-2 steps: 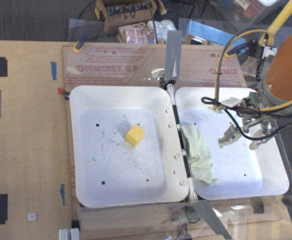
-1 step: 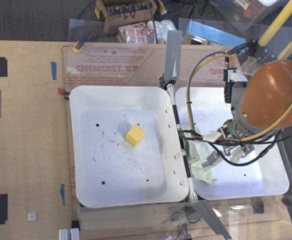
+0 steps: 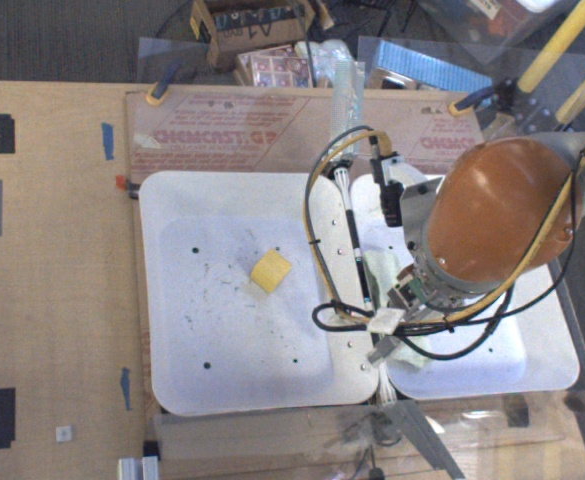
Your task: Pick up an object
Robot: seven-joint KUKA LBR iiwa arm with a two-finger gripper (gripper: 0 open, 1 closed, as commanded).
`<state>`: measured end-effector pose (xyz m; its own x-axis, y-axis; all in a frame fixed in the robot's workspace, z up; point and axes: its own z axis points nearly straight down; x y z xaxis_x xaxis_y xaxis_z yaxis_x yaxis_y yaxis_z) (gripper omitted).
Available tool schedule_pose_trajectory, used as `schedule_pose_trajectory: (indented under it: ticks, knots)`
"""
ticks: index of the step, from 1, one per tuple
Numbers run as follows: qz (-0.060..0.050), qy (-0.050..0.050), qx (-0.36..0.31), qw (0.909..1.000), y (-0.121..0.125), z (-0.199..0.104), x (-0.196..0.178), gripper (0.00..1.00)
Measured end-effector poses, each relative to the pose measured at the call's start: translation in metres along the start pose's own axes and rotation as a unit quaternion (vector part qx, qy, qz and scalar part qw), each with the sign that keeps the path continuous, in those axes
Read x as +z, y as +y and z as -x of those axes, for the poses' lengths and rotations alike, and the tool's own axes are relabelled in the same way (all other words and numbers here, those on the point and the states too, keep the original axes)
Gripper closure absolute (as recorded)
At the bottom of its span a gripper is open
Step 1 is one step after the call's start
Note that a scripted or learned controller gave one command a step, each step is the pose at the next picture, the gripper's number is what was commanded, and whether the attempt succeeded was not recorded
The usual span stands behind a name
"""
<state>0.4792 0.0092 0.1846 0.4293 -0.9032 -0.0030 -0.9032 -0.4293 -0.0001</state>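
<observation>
My arm (image 3: 497, 218) hangs over the right bin (image 3: 542, 358), hiding my tool, so I cannot tell its state. The yellow block (image 3: 270, 271) lies alone, mid left bin (image 3: 172, 368), well apart from me. I should cross the divide, centre above the block, then descend straight.
</observation>
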Motion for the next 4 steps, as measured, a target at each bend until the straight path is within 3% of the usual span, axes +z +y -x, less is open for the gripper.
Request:
schedule_pose_trajectory:
  ticks: [1, 2, 3, 4]
  knots:
    - [-0.003, -0.001, 0.0, 1.0, -0.002, 0.002, -0.01, 1.0]
    - [-0.001, 0.0, -0.273, 0.9621, -0.002, 0.003, -0.169, 1.0]
    - [0.0, -0.001, -0.242, 0.9703, -0.031, 0.011, -0.132, 1.0]
    - [-0.001, 0.0, -0.335, 0.9421, -0.043, 0.019, -0.25, 1.0]
